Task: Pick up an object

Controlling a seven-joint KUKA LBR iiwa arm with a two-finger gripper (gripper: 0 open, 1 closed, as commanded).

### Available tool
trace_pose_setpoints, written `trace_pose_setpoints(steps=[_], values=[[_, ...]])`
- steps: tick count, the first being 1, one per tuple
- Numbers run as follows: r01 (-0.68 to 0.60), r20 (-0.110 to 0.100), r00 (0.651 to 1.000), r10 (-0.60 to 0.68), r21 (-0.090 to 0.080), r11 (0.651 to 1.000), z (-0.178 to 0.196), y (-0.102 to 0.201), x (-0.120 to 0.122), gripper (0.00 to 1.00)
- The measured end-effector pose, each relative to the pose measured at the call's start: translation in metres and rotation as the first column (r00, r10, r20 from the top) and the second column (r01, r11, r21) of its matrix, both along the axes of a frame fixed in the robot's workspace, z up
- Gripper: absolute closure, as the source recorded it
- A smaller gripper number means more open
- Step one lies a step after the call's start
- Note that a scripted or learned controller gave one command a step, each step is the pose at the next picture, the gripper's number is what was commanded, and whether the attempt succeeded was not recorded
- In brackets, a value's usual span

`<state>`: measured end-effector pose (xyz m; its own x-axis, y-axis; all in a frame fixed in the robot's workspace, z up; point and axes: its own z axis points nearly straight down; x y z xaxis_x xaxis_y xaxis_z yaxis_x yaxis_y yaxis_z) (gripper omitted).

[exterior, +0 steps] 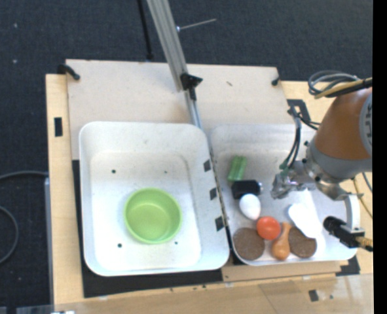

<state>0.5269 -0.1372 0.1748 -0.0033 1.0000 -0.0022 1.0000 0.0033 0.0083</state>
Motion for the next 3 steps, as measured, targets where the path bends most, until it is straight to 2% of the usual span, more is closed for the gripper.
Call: trace_pose_setpoints(steps=[1,2,3], values=[[0.000,-0.006,1.000,0.000,0.001,1.000,0.051,-0.001,0.001,1.00],[-0.005,-0.005,1.000,0.005,0.003,1.000,0.054,0.054,0.028,1.00],[-0.004,-0.007,1.000,0.004,0.003,1.000,0.057,0.099,0.035,1.00]])
